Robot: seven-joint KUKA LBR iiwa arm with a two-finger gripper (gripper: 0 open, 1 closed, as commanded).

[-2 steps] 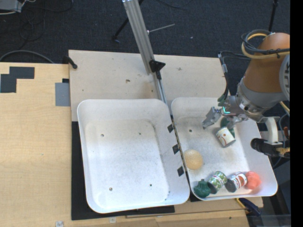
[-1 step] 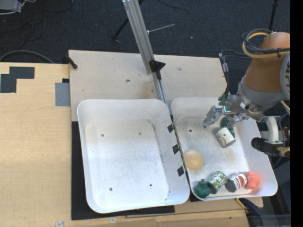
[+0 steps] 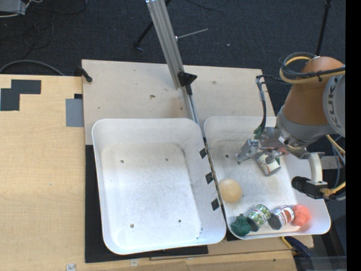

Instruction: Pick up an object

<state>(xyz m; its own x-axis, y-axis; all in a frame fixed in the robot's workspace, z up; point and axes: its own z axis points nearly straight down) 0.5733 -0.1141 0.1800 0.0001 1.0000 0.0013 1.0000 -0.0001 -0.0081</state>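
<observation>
We can't make out how the jaws stand; the arm [image 3: 309, 103] runs off the right edge, hiding the bin's [image 3: 237, 127] far corner.

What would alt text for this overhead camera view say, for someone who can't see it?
A grey robot arm with an orange band reaches into the right white bin, its gripper above the bin floor. A round tan ball lies nearby; a dark green toy, two small cans and a pink-orange lump line the bin's near edge.
</observation>
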